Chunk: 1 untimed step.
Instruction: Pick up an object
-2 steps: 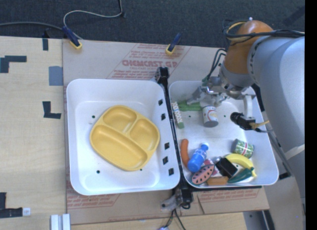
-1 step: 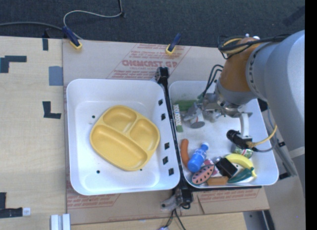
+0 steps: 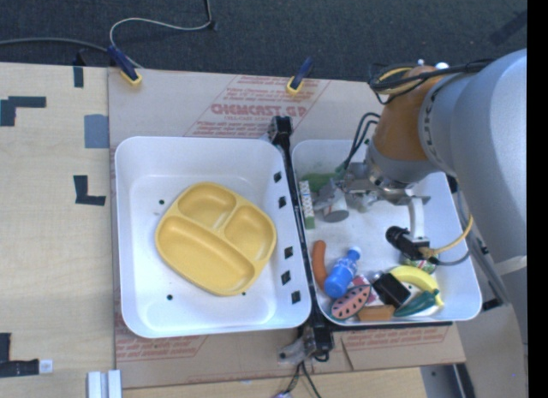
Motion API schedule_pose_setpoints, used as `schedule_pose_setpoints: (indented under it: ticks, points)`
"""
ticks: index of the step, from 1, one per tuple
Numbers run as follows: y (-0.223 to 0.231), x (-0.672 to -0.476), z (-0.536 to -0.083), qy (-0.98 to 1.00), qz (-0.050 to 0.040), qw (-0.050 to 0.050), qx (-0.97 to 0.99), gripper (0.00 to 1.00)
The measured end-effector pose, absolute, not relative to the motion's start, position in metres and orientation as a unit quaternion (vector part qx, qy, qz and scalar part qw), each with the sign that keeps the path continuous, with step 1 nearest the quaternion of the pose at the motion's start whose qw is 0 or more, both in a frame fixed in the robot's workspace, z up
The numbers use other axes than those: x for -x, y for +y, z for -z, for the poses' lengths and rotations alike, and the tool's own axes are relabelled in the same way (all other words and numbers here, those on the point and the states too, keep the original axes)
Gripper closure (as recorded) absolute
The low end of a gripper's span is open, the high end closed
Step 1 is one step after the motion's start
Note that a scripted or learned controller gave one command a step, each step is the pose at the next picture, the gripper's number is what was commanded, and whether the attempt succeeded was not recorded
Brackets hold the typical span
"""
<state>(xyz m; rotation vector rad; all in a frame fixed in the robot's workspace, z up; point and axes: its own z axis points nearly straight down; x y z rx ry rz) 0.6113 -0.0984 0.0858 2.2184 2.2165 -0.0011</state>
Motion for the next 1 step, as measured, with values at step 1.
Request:
schedule_pose_setpoints:
  ticks: [1]
  points:
    - [-0.0955,-0.6681,-0.0842,0.707,0.0003,0.0,-0.707,0.0]
